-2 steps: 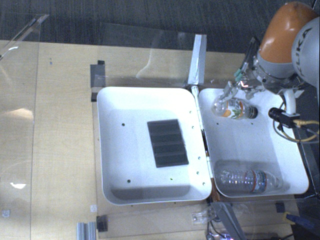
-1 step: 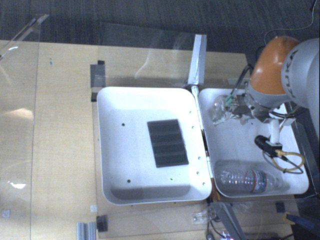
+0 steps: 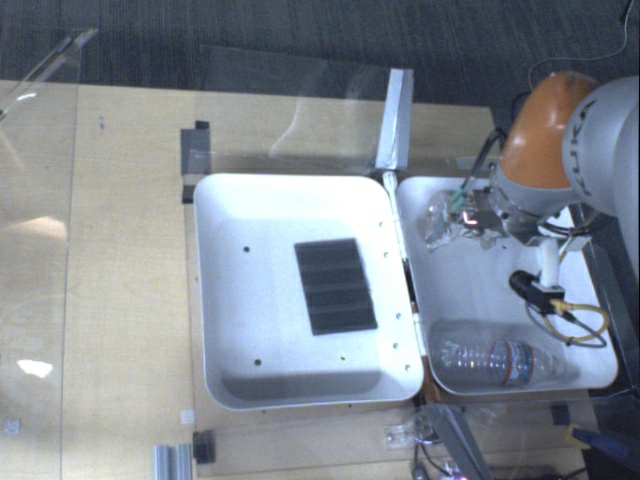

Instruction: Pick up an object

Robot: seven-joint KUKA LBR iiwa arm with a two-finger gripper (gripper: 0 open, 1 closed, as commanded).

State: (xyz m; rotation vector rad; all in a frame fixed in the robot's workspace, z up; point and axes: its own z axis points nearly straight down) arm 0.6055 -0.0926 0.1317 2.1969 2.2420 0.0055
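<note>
1. Clear plastic bottle (image 3: 500, 360) lies on its side at the lower edge of the right bin (image 3: 600, 368); a black ridged block (image 3: 335, 286) sits mid left bin (image 3: 230, 268).
2. The pincer (image 3: 462, 214) hangs in that bin's upper left corner; whether it is spread or pressed together I cannot tell. It should centre over the bottle's body and descend squarely.

Two bins (image 3: 215, 268), one bottle (image 3: 500, 360), one ridged block (image 3: 335, 286)
</note>
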